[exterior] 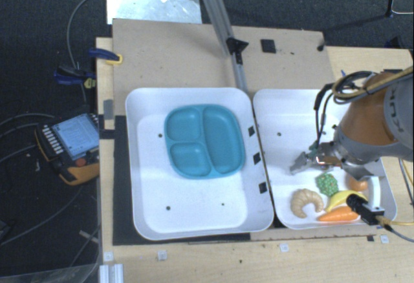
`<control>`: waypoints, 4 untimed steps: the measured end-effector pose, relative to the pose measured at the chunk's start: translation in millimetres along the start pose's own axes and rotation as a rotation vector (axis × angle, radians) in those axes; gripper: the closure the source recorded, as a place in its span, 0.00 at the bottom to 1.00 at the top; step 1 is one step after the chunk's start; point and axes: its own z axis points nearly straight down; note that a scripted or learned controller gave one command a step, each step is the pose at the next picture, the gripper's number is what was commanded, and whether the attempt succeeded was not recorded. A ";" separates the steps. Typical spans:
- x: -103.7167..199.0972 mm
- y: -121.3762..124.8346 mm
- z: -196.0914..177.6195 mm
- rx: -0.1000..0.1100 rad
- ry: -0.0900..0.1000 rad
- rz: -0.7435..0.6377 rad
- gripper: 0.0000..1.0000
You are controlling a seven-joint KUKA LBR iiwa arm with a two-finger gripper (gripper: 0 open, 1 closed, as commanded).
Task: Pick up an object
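Pincer [301,163] hung low over the floor of the right bin [284,114], tips pointing toward the bin's middle. Fingers looked slightly spread, nothing between them.

Candidate items lay bunched in the bin's near corner, all on the arm side of the tips. Green broccoli piece [327,183] sat nearest, just beside and a little below the pincer. Croissant [306,201] lay directly below the tips, near but apart. Banana [343,198] and carrot [338,215] lay further off, touching each other, past the broccoli.

Left bin [145,210] held a blue divided plate [204,141], well apart from the pincer, across the divider.

Step judged: approach, no grasp made yet; task barely begun. Next move would call for shifting the tips back over one item, likely croissant or broccoli, then descending and closing. Crowding in that corner could spoil a clean grip.
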 end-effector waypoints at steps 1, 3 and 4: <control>-0.4 2.5 -12.8 -0.009 -0.002 0.000 1.00; -13.6 5.3 -122.0 -0.002 -0.002 -0.003 1.00; -13.7 6.6 -147.0 0.000 -0.001 -0.004 1.00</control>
